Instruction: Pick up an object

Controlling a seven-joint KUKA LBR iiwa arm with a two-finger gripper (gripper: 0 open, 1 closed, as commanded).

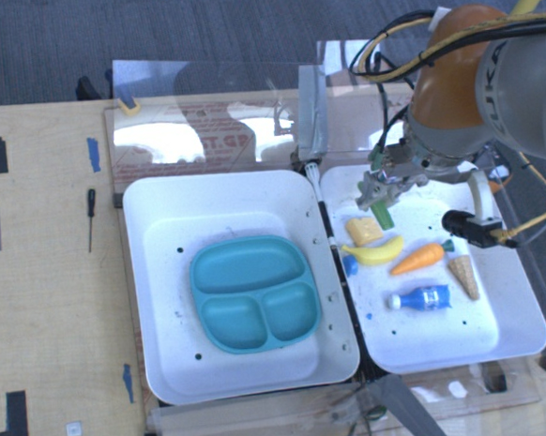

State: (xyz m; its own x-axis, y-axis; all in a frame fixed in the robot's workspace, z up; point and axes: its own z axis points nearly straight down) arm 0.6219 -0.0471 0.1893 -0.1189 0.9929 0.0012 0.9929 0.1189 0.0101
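My gripper (377, 198) hangs over the back left part of the right bin (517, 329). A small green piece (384, 216) sticks out from between its fingertips, and the gripper is shut on it. Just below lie a tan block (360, 229) and a yellow banana (374, 250). An orange carrot (417, 257), a tan cone (463, 274) and a blue bottle (421, 299) lie further toward the front and right.
The left bin (151, 222) holds a teal divided plate (253, 291). A small blue bit (350, 265) lies by the wall between the bins. The arm's black cable fitting (466, 225) hangs over the right bin near the carrot.
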